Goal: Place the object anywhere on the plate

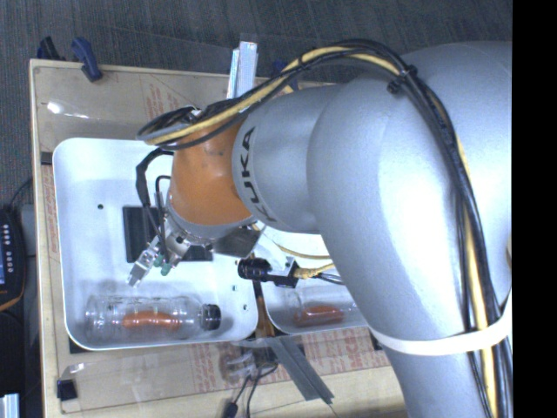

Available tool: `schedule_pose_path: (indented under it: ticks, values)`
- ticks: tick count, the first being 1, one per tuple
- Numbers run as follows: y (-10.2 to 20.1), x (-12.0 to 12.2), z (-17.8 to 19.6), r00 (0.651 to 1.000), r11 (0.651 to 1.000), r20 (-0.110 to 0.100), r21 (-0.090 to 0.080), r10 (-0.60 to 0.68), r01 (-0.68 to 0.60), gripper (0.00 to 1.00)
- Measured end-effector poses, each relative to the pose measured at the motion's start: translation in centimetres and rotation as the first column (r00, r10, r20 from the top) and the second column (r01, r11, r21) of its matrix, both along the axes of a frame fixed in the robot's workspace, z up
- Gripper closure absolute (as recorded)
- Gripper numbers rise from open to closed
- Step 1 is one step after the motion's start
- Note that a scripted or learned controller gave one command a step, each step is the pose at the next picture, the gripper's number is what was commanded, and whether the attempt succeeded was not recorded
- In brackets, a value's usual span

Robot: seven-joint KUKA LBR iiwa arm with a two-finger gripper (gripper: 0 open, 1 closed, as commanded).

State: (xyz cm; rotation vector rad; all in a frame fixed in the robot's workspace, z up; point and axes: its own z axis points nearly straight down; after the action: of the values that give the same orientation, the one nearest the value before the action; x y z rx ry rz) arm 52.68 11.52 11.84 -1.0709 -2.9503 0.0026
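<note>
A clear plastic bottle (148,314) with something orange inside lies on its side along the near wall of the left bin (78,198). My gripper (146,266) hangs low over that bin, just above and apart from the bottle's middle, pointing down to the left. A flat black rectangle (137,230) lies on the bin floor right behind the gripper. Nothing shows in the gripper's grasp. A pale curved edge (300,244) shows under the arm at the right bin; I cannot tell if it is the plate.
A second clear container (318,313) with an orange item lies in the right bin's near part. The big grey arm (374,190) covers most of the right bin. Blue clamps (84,57) sit at the bench's far left corner.
</note>
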Motion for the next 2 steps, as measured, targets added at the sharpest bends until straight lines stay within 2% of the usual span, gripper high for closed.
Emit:
schedule_pose_path:
  ticks: [1, 2]
  values:
    - [5.7, -5.1, 10.8, 0.998, 0.998, 0.002, 0.0, 0.07, -0.07, 0.0]
    - [8.9, -4.8, -2.8, 0.985, 0.985, -0.003, -0.017, 0.173, -0.173, 0.0]
